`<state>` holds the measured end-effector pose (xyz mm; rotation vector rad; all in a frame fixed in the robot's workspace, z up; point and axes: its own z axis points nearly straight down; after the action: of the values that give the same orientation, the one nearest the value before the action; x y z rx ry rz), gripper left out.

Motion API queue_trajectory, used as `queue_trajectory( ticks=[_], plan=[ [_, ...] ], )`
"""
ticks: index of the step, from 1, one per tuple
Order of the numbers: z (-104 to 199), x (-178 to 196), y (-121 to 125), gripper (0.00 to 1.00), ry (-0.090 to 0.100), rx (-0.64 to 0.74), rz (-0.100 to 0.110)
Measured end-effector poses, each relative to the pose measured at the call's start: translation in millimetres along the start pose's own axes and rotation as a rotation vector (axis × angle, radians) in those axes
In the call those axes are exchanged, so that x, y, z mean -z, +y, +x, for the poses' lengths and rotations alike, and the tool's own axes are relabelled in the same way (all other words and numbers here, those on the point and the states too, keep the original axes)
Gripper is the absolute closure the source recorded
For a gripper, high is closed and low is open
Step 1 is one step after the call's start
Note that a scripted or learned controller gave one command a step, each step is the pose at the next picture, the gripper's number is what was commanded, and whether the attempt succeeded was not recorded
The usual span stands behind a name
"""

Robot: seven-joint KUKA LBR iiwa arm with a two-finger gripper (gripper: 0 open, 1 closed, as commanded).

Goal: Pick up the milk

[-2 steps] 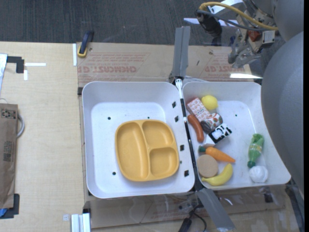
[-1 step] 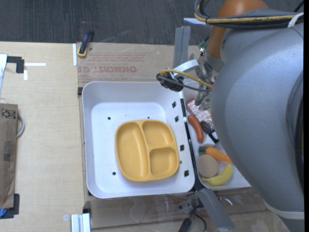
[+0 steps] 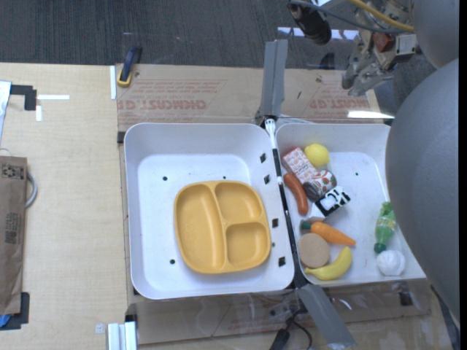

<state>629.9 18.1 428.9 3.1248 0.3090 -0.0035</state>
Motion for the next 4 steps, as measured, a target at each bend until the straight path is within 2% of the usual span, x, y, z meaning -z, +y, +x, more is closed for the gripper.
queue_trajectory(
  ticks=[1,2,3,4],
  plan=[
    [-28,9,-26,1.0,-0.004,0.173,0.0],
    [-69,-103,-71,1.0,-0.004,0.529,0.0],
    [-42,-141,-35,1.0,-0.003,0.094,0.0],
    [-14,12,-36,1.0,0.0,0.0,0.0]
  ],
)
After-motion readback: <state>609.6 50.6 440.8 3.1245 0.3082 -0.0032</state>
